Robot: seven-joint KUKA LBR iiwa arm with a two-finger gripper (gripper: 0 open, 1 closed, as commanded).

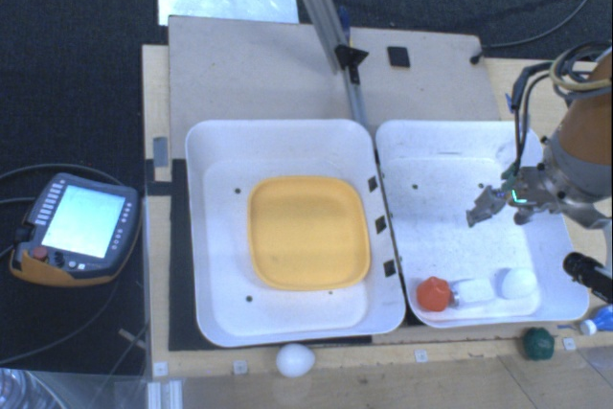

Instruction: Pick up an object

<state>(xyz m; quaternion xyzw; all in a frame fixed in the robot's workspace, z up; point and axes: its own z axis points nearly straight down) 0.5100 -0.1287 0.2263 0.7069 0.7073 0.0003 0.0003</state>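
My gripper (503,210) hangs over the right bin (431,158), near its right side, and is open with nothing between its fingers. Along that bin's front wall lie a red-orange ball (434,294), a small white cylinder (472,291) and a white ball (518,283), all in front of the gripper and apart from it. In the left bin (215,206) rests a square yellow plate (309,232).
A white egg-shaped object (295,360) and a green ball (538,343) lie on the bench in front of the bins. A metal pole (321,5) slants in from the back. A teach pendant (72,227) sits far left. Cables hang beside the arm at right.
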